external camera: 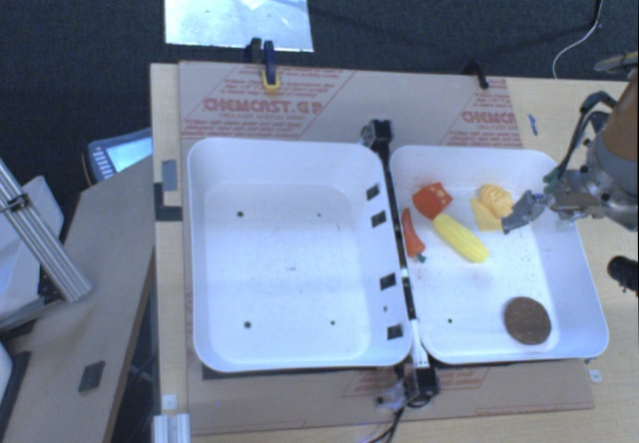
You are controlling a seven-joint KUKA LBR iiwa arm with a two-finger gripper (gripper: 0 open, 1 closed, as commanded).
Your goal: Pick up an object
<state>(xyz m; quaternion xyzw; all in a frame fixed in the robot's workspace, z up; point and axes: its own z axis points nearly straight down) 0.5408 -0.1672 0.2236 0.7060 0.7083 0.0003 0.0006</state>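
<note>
A brown round disc (pixel 526 319) is seen nearest to the camera, lying flat on the floor of the right bin (pixel 569 261), close to the front right corner of that bin. Further in, near the middle of the right bin, a yellow corn cob (pixel 459 237) is laid at a slant. To the left of the corn cob, a thin red piece (pixel 412 234) is placed just beside the wall that the right bin shares with the left bin (pixel 290 261). Just behind the corn cob, an orange-red block (pixel 432 199) is found, and a pale yellow lumpy object (pixel 491 205) is set at the far right of the corn cob, close to its upper end. The gripper (pixel 523 212) is positioned just to the right of this pale yellow object, above the right side of the right bin, and the grey arm is reached in from the right bin's right edge. How far the tool is open cannot be told from this view, and no object is seen held in it. Behind the right bin, red lettering is printed on the brown board (pixel 479 107).
</note>
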